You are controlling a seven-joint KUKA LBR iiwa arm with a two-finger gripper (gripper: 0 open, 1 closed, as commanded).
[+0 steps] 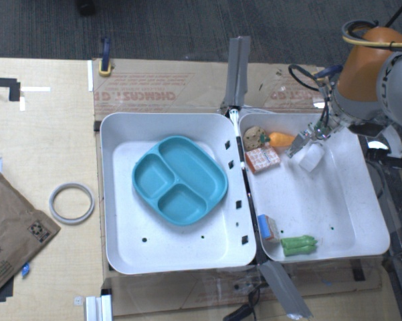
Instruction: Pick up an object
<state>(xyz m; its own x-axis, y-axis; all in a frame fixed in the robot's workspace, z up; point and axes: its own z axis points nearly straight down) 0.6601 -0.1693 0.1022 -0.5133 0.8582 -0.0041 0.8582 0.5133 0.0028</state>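
My gripper (306, 146) hangs low over the back of the right bin (334, 199), reaching in from the arm's orange-banded wrist (361, 65) at the upper right. A pale whitish block (311, 160) sits right at the gripper's tip; I cannot tell whether it is held. Just left of the gripper lie an orange piece (279, 139), a round brownish item (255, 138) and a red-and-white checked box (263, 159). At the bin's front are a green object (298, 245) and a small blue item (266, 227).
The left bin (120, 246) holds a blue divided plate (179, 180). A tape ring (71, 202) and a brown cardboard box (10, 233) lie on the bench at the left. Cables (308, 75) run behind the right bin.
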